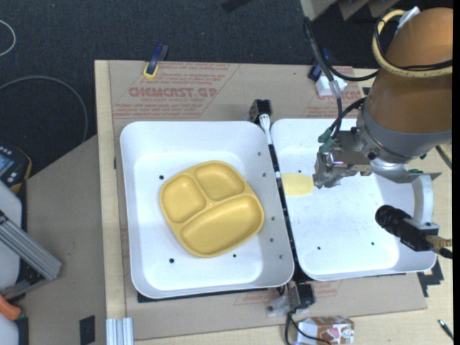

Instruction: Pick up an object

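Far left first: a white bin (pixel 136 192) with a raised rim, likely there to keep things from sliding off the bench. Inside it, a big yellow plate (pixel 210 208) with three dips, lying flat and face up, about in the middle of that bin. Flat like that, probably hard to pinch from above, since only the thin rim sticks up.

Right of the yellow plate, past the two rims that meet, a second white bin (pixel 345 261). Just inside it, close to the right of the yellow plate and a bit higher up, a small flat yellow piece (pixel 297 185) lying on the floor of the bin. Looks like the thing to pick up, being small and easy to reach.

Right beside that piece, further from the yellow plate, the gripper (pixel 325 172), pointing down and set low over the bin, probably so as to come at the piece from above or from the side. Hard to tell whether spread apart or pressed together. Nothing seen held in it. Cannot say whether touching the piece or only next to it.

Furthest right of the yellow plate, the big arm (pixel 413 85), reaching in over the bin to bring the gripper there.
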Controlling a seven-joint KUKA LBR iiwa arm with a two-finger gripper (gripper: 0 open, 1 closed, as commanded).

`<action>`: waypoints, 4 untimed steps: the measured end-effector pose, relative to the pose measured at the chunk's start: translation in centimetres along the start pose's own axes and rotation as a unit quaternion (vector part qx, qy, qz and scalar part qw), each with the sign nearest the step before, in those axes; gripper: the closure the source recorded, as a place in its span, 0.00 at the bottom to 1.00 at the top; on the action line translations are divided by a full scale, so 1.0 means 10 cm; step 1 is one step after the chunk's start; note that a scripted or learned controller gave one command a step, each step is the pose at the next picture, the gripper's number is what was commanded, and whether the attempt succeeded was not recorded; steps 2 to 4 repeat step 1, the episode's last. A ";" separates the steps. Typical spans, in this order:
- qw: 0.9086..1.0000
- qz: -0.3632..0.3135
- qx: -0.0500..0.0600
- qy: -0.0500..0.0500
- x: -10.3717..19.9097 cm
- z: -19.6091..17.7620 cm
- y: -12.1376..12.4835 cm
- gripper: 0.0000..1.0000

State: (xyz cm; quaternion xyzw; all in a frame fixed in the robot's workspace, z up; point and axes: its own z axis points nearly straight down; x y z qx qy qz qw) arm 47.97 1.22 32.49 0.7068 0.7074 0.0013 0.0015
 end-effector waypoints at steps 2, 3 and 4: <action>1.000 -0.004 -0.002 0.001 0.86 -0.54 0.00 1.00; 1.000 -0.004 -0.002 0.001 0.86 -0.54 0.00 1.00; 1.000 -0.004 -0.002 0.001 0.86 -0.54 0.00 1.00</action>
